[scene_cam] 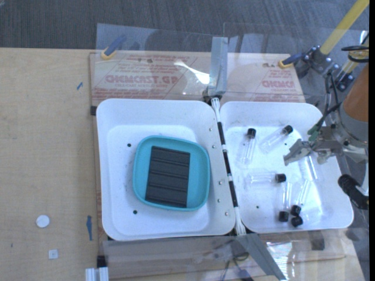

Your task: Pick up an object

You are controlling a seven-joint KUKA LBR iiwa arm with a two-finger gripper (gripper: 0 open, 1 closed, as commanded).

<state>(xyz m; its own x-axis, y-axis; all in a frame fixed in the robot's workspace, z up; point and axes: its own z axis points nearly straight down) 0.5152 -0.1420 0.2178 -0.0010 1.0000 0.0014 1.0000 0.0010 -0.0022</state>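
Note:
Several clear vials with black caps lie in the right white bin (258,218). One vial (248,147) lies near the bin's left side and another vial (275,137) sits beside it, tilted. A third vial (263,179) lies in the middle, and a cluster of vials (295,201) rests at the front right. My gripper (303,150) hangs over the right part of this bin, just above a vial (309,170) that lies partly beneath it. I see nothing held in the gripper.
The left white bin (114,209) holds a teal tray (139,163) with a black ridged insert (169,176). A clear plastic sheet (152,75) stands behind both bins. Cables and a clamp (319,60) crowd the back right corner.

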